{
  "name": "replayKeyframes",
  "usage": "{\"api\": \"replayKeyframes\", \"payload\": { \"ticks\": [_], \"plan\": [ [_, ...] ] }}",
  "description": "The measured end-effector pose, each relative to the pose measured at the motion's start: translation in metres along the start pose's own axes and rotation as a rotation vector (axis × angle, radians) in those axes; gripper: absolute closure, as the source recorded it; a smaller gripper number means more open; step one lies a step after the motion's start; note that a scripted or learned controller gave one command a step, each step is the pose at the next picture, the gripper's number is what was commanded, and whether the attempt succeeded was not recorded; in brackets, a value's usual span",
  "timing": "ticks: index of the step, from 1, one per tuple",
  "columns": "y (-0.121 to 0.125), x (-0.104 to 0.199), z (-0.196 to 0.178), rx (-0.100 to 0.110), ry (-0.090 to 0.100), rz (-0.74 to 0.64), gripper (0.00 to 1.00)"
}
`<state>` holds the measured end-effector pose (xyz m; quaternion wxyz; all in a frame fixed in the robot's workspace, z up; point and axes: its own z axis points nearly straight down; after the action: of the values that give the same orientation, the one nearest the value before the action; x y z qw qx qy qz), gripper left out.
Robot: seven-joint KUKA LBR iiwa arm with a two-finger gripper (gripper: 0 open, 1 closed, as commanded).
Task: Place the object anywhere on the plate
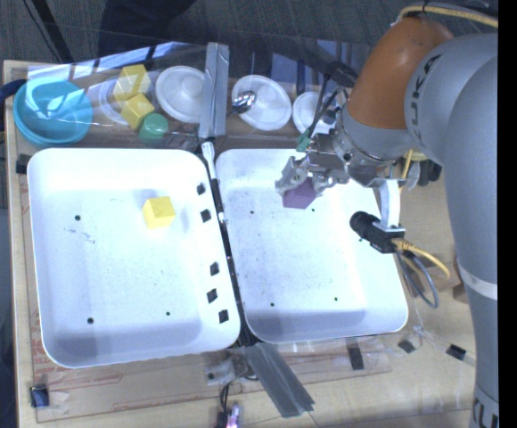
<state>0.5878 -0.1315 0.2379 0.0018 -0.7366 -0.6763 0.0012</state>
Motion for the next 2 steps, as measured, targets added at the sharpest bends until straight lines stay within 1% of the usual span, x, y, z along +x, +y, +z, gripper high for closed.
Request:
{"api": "replayKeyframes", "payload": {
  "ticks": [1, 2],
  "plan": [
    [0.021, 0.069, -0.028, -0.001, -0.001, 0.218, 1.0],
    [0.0, 0.123, -0.006, 0.002, -0.001, 0.179, 1.0]
  ]
}}
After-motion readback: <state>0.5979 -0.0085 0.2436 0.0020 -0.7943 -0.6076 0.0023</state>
